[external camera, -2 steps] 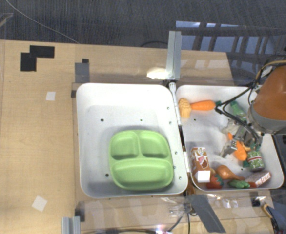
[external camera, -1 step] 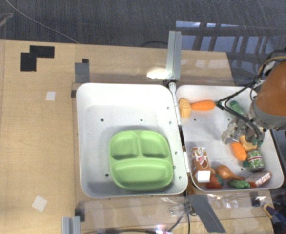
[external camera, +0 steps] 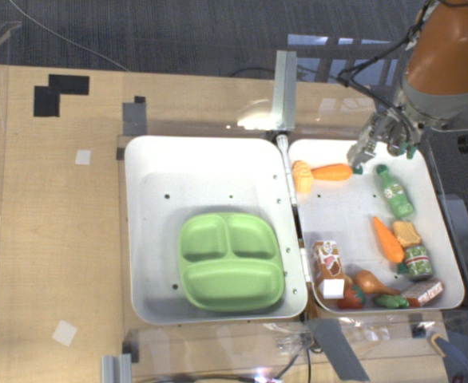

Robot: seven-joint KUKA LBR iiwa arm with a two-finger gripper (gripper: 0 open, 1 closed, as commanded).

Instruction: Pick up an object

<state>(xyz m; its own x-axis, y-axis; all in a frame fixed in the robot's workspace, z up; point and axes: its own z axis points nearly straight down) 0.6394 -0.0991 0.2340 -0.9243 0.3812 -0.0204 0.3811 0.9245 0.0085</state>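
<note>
Claw: the claw hangs over the back of the right bin, just behind and to the right of the carrot lying there; nothing sits between its tips, and I cannot tell how wide it stands.
Arm: grey wrist with an orange band, reaching in from the right of the right bin.
Nearest thing: a carrot lies flat against the right bin's back-left corner, its thick end touching a yellow corn cob.
Handling, judged: the carrot looks like a light, stiff plastic toy with a smooth, rounded, tapering skin, so it may roll or slip out.
Where to grip, judged: across its thicker middle, jaws square to its length, away from the corn cob and the bin wall.
Carrots: two, the second carrot lying aslant right of the bin's middle.
Bottles: one green bottle, just right of the first carrot.
Other toys in the right bin: one small carton, one tan block, one small can, and a crowded heap at the front wall that I cannot count.
Bins: two, side by side on the desk.
Left bin: one green divided tray, three compartments.
</note>
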